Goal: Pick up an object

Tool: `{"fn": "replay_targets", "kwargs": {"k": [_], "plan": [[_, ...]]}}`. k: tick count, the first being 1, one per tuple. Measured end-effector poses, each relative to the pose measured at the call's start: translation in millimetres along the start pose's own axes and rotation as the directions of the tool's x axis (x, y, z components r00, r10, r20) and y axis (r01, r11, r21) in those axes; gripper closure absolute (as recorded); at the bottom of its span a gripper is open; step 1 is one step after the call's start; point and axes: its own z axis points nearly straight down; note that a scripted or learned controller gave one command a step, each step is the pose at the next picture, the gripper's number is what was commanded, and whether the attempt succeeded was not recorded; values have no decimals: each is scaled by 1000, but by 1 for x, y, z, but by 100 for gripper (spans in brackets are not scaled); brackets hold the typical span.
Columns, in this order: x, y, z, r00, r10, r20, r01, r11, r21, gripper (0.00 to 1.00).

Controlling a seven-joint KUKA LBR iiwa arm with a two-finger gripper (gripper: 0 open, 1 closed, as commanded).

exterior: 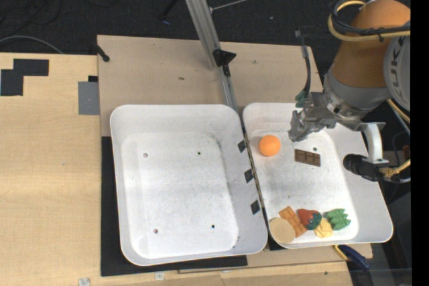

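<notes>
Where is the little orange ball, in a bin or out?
In. The small round orange ball lies on the right white bin's floor.

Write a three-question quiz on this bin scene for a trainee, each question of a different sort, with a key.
1. True or false: the orange ball lies in the left bin.
2. Multiple choice: the brown block lies where, relative to the ball? A. to its right in the camera view, apart from it. B. on top of it. C. in the other bin.
3. Fill in: the cluster of small items sits near the ______ edge of the right bin, the edge closest to the camera.

Key
1. False; it lies in the right bin, near the divider.
2. A.
3. Front. The gripper hangs above the far part of that bin, right of the ball.
</notes>
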Motion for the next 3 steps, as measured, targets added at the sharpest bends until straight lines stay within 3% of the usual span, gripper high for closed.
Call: {"fn": "replay_targets", "kwargs": {"k": [2,3], "plan": [[98,39,7,1000,2,1,-2,1000,1,100],[148,37,22,1000,2,0,-2,1000,5,100]]}}
